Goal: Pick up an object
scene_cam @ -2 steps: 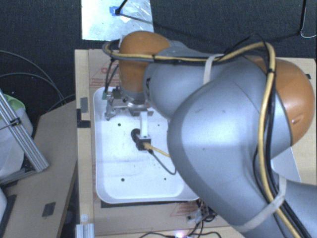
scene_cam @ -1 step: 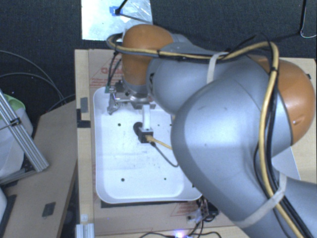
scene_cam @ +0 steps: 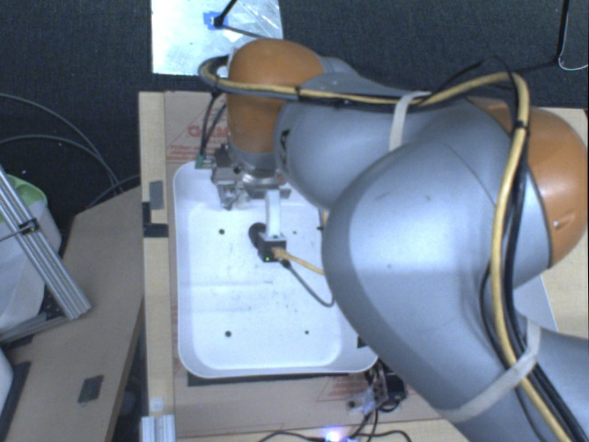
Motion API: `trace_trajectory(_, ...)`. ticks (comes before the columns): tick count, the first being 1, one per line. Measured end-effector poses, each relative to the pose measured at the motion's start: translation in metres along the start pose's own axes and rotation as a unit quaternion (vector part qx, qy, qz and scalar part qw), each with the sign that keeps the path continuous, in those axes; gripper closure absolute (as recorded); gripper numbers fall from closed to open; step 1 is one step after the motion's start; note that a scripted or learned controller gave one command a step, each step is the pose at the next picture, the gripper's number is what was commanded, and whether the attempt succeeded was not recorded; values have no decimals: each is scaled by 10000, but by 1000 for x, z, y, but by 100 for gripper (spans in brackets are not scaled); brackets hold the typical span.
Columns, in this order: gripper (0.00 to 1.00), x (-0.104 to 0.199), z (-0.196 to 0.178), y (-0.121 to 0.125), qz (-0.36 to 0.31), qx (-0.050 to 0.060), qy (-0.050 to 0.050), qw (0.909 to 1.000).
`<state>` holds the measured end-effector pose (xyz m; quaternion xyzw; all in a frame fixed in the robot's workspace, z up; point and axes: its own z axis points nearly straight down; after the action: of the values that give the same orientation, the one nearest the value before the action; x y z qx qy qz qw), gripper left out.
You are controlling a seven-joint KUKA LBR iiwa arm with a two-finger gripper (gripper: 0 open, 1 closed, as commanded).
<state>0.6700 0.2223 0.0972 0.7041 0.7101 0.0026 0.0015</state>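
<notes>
The grey arm (scene_cam: 433, 247) takes up most of the right side from where I stand, bulking over the bench and covering whatever lies on that side. Its orange band (scene_cam: 262, 72) sits at the far end, above the wrist.

Under it, the left white bin (scene_cam: 221, 339) lies open to me. Its floor is pale, with a few small dark specks (scene_cam: 227, 333) scattered across it, too small for me to call objects.

The gripper (scene_cam: 247, 190) hangs low over the bin's far left part, close to the floor and pointing straight down. I cannot tell how wide it stands, and I can make out nothing in its hold.

I judge the job to be at an early stage. The tool is down in the bin, but no lift has been made, so the grasp and the raise are both left to do.

I cannot tell which object it is after or where that object lies. It may be hidden beneath the wrist or under the arm on the right. So I cannot give its heading or its long axis.
</notes>
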Motion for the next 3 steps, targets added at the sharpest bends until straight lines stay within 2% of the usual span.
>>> trace_trajectory(1,100,1,-11,1,-23,-11,2,10000)
trace_trajectory(2,100,14,14,-73,8,65,-10,10000)
trace_trajectory(3,100,-60,12,-49,68,22,-22,10000)
